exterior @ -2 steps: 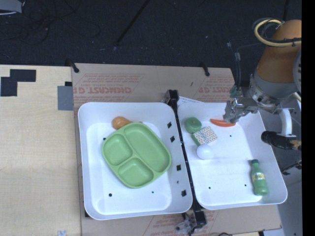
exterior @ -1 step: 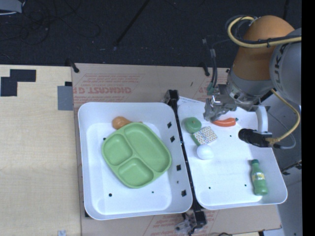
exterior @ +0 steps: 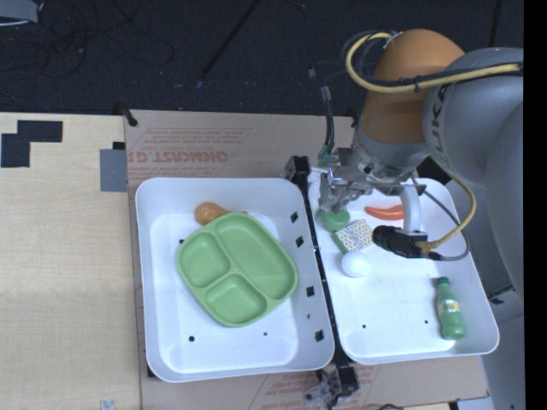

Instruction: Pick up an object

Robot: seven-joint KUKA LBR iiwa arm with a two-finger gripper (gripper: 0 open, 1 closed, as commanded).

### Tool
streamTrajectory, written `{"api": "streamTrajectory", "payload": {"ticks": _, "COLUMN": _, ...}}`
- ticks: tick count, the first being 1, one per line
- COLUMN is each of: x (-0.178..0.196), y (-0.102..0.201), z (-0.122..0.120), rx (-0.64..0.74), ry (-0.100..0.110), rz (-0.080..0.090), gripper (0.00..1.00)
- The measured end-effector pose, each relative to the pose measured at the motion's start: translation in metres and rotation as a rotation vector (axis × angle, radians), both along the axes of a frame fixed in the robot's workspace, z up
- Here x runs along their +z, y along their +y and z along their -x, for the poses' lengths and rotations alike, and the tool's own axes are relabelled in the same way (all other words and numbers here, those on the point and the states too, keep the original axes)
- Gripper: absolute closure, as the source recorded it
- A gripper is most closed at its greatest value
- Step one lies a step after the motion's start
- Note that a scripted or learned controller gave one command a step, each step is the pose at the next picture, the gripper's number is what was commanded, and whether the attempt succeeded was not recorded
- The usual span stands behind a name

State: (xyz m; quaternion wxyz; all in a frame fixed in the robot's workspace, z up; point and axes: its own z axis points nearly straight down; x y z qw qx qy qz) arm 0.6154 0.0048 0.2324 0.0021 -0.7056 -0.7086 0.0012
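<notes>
**Status at this moment**

The gripper (exterior: 336,196) stood over the far left corner of the right bin (exterior: 479,348), directly above a small green object (exterior: 333,220). From the camera view you could not tell whether the gripper was released or clenched. Nothing was visibly held in it.

**Position of the target**

You would have judged the small green object to be the likely target. It lay close to the bin's left wall. A patterned packet (exterior: 354,235) touched it, or nearly did, on the side toward the near edge. A white ball (exterior: 355,265) lay just beyond the packet. An orange-red piece (exterior: 384,213) lay nearby, toward the bin's middle. A green bottle (exterior: 449,308) stood well apart, near the near right corner.

**Handling assessment**

- The object looked small and light, probably a moulded toy, so its weight should not have troubled you.
- Its surface appeared smooth and rounded, so you should have expected some slip.
- You were advised to take hold across its narrowest width, at mid-body.
- The left wall and the packet left little room on either side.

**Other contents**

The left bin (exterior: 162,348) held a green divided plate (exterior: 237,267) and a tan object (exterior: 208,213) at the plate's far edge.
</notes>
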Motion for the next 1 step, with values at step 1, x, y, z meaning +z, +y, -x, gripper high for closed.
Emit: {"api": "streamTrajectory", "payload": {"ticks": 1, "x": 0.0082, "y": 0.0546, "z": -0.0053, "rx": 0.001, "ry": -0.003, "rz": 0.0, "gripper": 1.0}}
